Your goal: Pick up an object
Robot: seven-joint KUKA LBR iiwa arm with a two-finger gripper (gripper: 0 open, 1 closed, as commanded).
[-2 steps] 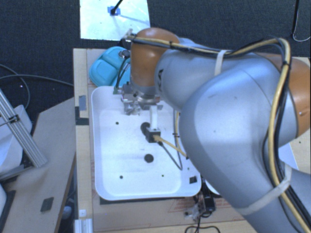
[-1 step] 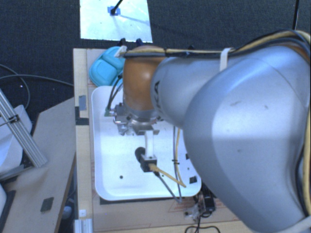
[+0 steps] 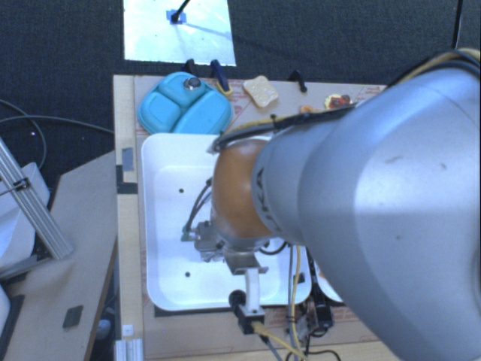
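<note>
Grey arm (image 3: 361,201) w/ orange band fills right of frame, reaching over white bin (image 3: 169,224) at centre-left. Pincer (image 3: 204,241) over bin's middle; open or closed: cannot tell. Blue lidded container (image 3: 184,105) on desk (image 3: 128,232) at bin's top rim, upper centre-left. Toast-like piece (image 3: 261,91) near, to its right.

White bin (image 3: 167,216) floor open, arm (image 3: 376,194) overhanging

My pale wooden bench (image 3: 128,232) stands on dark speckled carpet (image 3: 60,43). Beyond the bench's far edge lies 1 bright, pale sheet (image 3: 176,40). Left of the bench sits a tan table (image 3: 79,201) carrying 1 slanted aluminium rail (image 3: 34,209).
</note>
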